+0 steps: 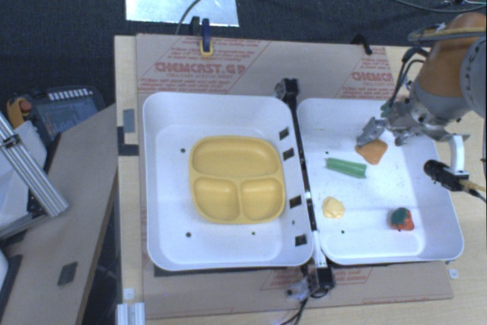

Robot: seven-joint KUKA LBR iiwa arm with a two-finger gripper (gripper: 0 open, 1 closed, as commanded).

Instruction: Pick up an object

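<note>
Bench inventory, slanted view from above.

Left bin: shallow, white; carries one yellow compartment tray, three wells, lying about its centre; no loose items seen in it.

Right bin: shallow, white; carries four small pieces. Orange piece, wedge-like, toward the far edge, right of centre; green stick, lying flat near the middle, just beside the orange piece on its near-left; pale yellow lump, toward the near-left corner; red and green piece, possibly a toy strawberry, toward the near-right corner.

Arm: grey with orange band, entering over the right bin's far-right corner. Gripper low over the far part of that bin, its grey tip touching or just above the upper edge of the orange piece; whether the fingers are apart or together cannot be told at this angle, and nothing is clearly seen between them.

Task status, judged: no object lifted; all four pieces appear to rest on the bin floor; the orange piece is the likely target, being nearest the tip; closing and lifting are left to do.

Writing: cardboard sheet beneath the bins, printed in red along the far edge, "CHEMCAST GP" legible behind the left bin, a partial repeat behind the right bin; other print too small to read.
</note>
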